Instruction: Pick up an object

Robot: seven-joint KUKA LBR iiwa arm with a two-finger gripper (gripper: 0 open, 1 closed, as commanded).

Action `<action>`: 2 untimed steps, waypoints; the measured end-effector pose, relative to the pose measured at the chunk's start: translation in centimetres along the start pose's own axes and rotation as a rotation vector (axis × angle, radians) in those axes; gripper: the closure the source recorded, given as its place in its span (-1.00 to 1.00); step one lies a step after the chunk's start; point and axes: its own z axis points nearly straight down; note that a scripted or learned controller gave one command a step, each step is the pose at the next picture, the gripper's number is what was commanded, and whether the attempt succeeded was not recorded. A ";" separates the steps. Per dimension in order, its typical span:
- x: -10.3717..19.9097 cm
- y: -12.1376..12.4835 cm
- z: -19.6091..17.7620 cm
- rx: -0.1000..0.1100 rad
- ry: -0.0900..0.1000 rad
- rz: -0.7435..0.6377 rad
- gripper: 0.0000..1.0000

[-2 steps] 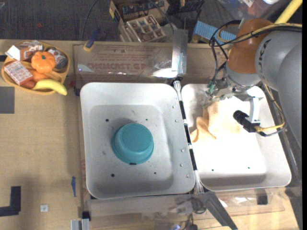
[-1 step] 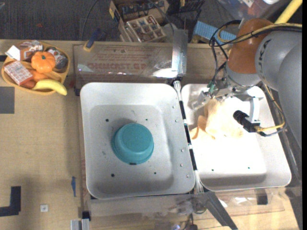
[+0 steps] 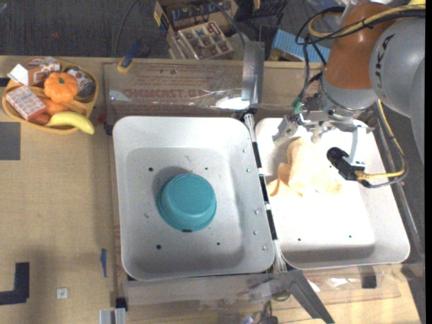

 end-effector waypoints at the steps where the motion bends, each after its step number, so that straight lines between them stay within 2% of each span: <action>1: -3.5 0.0 6.3 0.003 0.002 -0.048 -1.00; 2: -3.7 1.4 9.5 -0.006 -0.001 0.002 -1.00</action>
